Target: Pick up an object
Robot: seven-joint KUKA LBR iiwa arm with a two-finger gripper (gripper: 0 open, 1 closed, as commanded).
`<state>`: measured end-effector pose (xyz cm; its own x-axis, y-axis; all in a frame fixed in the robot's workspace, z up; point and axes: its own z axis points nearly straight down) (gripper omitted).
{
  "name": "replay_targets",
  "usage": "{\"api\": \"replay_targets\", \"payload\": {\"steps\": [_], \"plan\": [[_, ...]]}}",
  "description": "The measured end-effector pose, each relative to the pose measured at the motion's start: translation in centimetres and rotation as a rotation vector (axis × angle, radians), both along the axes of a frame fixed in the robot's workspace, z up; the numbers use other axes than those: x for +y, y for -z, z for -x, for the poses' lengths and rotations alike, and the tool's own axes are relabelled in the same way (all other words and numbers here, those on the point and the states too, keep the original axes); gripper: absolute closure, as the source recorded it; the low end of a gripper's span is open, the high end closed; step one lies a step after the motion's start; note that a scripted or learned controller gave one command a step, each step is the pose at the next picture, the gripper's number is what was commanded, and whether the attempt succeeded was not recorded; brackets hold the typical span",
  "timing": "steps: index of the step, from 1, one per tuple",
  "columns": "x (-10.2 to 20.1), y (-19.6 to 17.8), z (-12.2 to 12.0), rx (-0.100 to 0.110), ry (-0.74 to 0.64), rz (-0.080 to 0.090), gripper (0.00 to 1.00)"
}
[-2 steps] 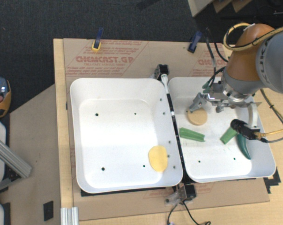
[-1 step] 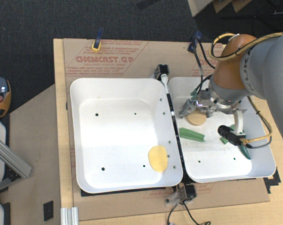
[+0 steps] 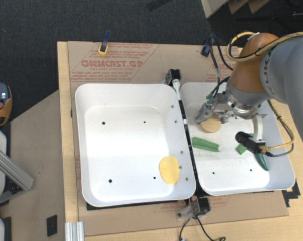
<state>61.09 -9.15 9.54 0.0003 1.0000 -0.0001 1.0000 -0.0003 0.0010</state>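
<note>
I see a tan round thing (image 3: 210,126) right under the gripper (image 3: 212,114). A bright green stick (image 3: 205,144) lies just below that, and a small green bit (image 3: 241,148) sits off to the side. Far across, the yellow oval (image 3: 169,169) rests in the white left bin (image 3: 91,149). My arm (image 3: 272,69) is grey with an orange band (image 3: 249,67). The board (image 3: 121,62) is brown with red letters.

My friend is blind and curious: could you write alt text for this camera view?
A grey robot arm's gripper hovers by a tan disc in the right white bin, beside green pieces. The left bin holds a yellow disc.
</note>
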Motion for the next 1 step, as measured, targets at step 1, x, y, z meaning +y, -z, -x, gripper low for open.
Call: {"api": "replay_targets", "payload": {"steps": [1], "plan": [[-1.95, -9.51, -1.20, -0.009, 0.001, 0.003, 1.00]]}}
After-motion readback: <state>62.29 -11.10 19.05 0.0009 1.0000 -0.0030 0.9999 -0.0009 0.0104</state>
